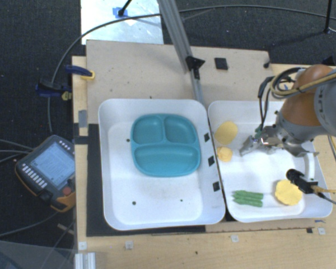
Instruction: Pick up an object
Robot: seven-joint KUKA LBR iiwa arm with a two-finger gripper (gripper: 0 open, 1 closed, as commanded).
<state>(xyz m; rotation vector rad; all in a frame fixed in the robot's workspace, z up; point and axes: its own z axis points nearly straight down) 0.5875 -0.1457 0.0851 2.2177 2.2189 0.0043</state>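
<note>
Bins are sitting side by side on the bench, their inner walls touching down the middle, so the arm can reach either one from the right. The left bin (117,206) is carrying a blue divided plate (166,144) toward its far edge, well away from the arm; nothing is lying in the plate's compartments.

The right bin (325,209) is holding the loose things that are the likely candidates for picking. The arm (313,102), grey with its orange band, is leaning in over that bin's far right corner, and its gripper (251,146) is pointing toward the bin's inner wall, hanging low over the bare middle of the floor. Whether its fingers are spread or closed cannot be told from this slant, and nothing is showing between them.

A round yellow piece (227,131) is lying near the bin's inner wall toward the far edge, just beside the gripper tip. Another yellow piece (288,193) is resting near the near right corner, touching a black part of the arm's gear. Green beans (248,198) are lying along the near edge. A small yellow piece (224,154) is sitting against the inner wall, apparently closest to the tip, so it is probably the target.
</note>
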